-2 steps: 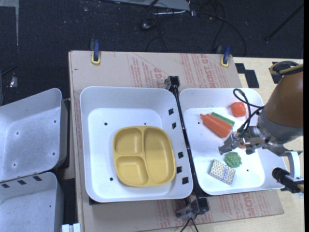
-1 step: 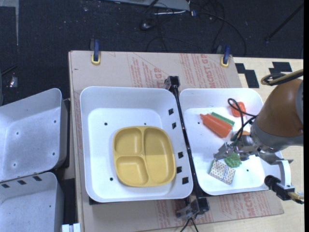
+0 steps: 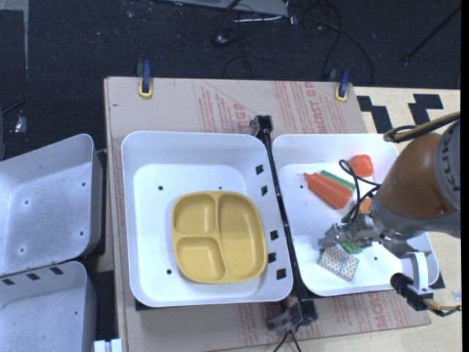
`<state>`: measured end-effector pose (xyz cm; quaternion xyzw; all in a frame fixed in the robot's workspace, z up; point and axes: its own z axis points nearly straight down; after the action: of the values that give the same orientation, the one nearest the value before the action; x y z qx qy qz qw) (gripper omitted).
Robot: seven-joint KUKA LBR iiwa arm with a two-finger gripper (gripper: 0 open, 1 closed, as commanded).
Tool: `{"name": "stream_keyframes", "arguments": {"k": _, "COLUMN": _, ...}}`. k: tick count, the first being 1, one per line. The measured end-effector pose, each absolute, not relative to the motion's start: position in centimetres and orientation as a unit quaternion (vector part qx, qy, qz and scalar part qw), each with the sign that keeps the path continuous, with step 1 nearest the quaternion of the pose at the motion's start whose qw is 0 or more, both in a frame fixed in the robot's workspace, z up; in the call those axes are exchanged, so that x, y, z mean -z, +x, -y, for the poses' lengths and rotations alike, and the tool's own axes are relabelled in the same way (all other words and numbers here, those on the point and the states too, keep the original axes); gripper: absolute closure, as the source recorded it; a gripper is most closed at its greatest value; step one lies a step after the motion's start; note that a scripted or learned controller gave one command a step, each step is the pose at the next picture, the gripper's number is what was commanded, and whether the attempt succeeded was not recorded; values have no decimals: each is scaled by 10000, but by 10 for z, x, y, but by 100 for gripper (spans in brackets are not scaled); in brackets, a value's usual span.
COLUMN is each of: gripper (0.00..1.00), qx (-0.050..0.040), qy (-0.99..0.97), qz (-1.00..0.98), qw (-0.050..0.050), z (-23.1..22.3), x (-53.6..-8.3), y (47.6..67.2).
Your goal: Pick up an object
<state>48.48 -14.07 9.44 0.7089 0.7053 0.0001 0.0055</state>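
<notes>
We saw the two-finger gripper low near the front edge of the right white bin, just above a speckled square packet. Possibly touching; we could not tell the jaws' state. Nothing looked lifted yet.

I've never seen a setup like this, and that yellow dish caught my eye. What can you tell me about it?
The yellow plate looks like smooth plastic, a rounded rectangle split by raised ridges into three compartments: two smaller ones on the camera's left, one long one on the right. All three look bare. It lies flat and upright on the floor of the left white bin, turned slightly askew, roughly central and a bit toward the near side. It rests on the bin floor alone.
</notes>
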Motion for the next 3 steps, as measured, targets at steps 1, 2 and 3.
{"name": "stream_keyframes", "arguments": {"k": 1, "gripper": 100, "qx": -24, "qy": 7093, "qz": -7048, "qw": 92, "z": 141, "x": -108, "y": 487}}
{"name": "stream_keyframes", "arguments": {"k": 2, "gripper": 100, "qx": -7, "qy": 7077, "qz": -7065, "qw": 17, "z": 146, "x": -152, "y": 483}}
{"name": "stream_keyframes", "arguments": {"k": 3, "gripper": 100, "qx": -14, "qy": 7064, "qz": -7078, "qw": 34, "z": 155, "x": -210, "y": 488}}
